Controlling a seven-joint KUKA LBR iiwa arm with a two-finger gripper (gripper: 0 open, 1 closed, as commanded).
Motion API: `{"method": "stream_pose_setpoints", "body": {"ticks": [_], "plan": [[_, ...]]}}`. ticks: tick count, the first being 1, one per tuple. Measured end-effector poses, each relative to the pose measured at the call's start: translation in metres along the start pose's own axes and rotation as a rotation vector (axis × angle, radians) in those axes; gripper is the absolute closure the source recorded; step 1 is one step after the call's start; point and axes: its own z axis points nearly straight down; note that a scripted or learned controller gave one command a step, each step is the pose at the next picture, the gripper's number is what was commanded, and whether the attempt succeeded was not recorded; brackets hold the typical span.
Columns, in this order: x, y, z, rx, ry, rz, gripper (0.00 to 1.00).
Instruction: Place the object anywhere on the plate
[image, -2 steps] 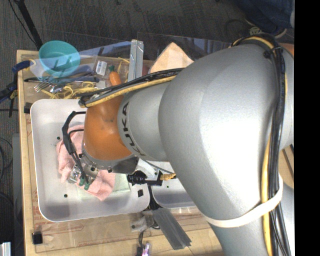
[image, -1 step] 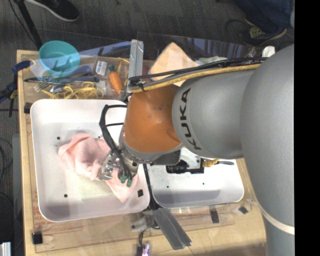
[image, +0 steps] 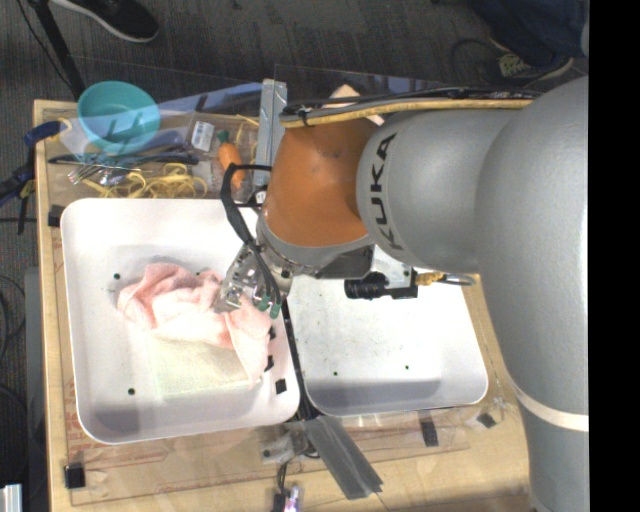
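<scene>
One gripper (image: 247, 290) was seen lowered onto the right end of a pink cloth (image: 185, 310), which stretched leftward from it in the left bin (image: 90, 400); finger state could not be told.

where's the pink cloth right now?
In the camera view, the pink cloth lies crumpled in the left bin, toward its right half, with the gripper right at its right edge near the divider between the bins.

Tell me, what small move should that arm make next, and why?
Probably lift slightly to test its hold: the gripper sits low on the right edge of the pink cloth in the left bin, and I can't make out a plate.
</scene>
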Motion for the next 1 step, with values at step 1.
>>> {"method": "stream_pose_setpoints", "body": {"ticks": [1], "plan": [[0.0392, 0.0434, 0.0229, 0.002, 0.003, 0.534, 1.0]]}}
